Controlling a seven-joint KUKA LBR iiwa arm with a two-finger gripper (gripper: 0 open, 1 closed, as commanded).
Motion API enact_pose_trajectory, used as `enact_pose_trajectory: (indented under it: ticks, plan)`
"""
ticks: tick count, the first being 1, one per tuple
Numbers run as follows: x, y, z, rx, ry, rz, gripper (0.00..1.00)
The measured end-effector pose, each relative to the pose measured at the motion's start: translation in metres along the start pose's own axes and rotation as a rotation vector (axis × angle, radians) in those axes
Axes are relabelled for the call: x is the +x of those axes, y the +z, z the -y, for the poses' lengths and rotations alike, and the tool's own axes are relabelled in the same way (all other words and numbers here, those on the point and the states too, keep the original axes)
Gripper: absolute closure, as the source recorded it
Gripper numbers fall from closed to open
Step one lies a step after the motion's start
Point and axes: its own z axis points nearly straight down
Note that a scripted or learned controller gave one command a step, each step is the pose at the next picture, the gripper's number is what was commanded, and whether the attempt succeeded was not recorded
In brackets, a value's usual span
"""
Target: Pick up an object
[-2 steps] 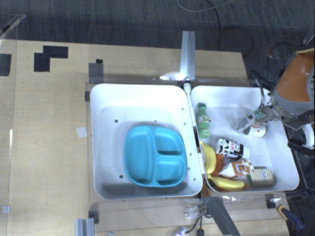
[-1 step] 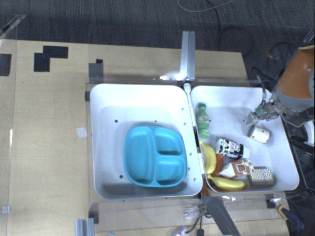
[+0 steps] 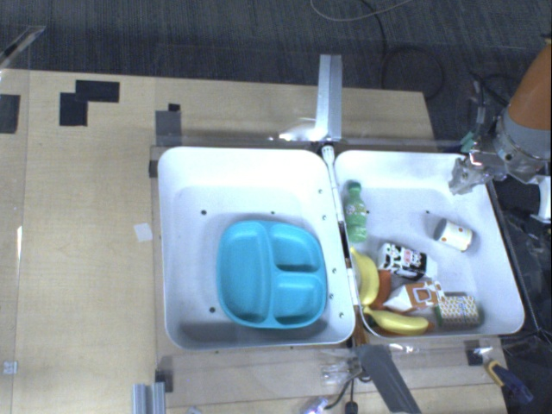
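While the arm [image 3: 528, 110] reaches in from the right of the camera view, its gripper [image 3: 470, 172] hangs over the far right corner of the right bin [image 3: 405, 179], and nothing lies between its fingers; how wide they stand is too small and blurred to tell. Most of the candidates sit well apart from it, heaped toward the near side of that bin: a green bottle [image 3: 354, 210] lying along the divider, two bananas [image 3: 366, 278] curving around the near left corner, a black-and-white packet [image 3: 403, 259], an orange-and-white carton [image 3: 420, 296] and a small mesh-patterned box [image 3: 457, 310] touching one another. A pale cylinder [image 3: 453, 234] lies alone on bare floor, nearest the gripper. The left bin [image 3: 185, 197] holds a blue divided tray [image 3: 272, 274]. By my judgement the pick is at the approach stage, with nothing grasped yet. The next move calls for choosing a target, likely the lone cylinder since it has free space around it, then travelling over it and descending with fingers spread across its narrow side.
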Motion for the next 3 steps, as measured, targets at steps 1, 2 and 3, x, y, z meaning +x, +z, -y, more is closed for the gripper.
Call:
enact_pose_trajectory:
  ticks: [1, 2, 3]
  plan:
    - [0.006, -0.030, -0.003, 0.002, 0.324, 0.000, 1.00]
    - [0.010, -0.037, -0.041, 0.001, 0.547, 0.000, 1.00]
    - [0.085, -0.051, -0.024, 0.005, 0.781, 0.000, 1.00]
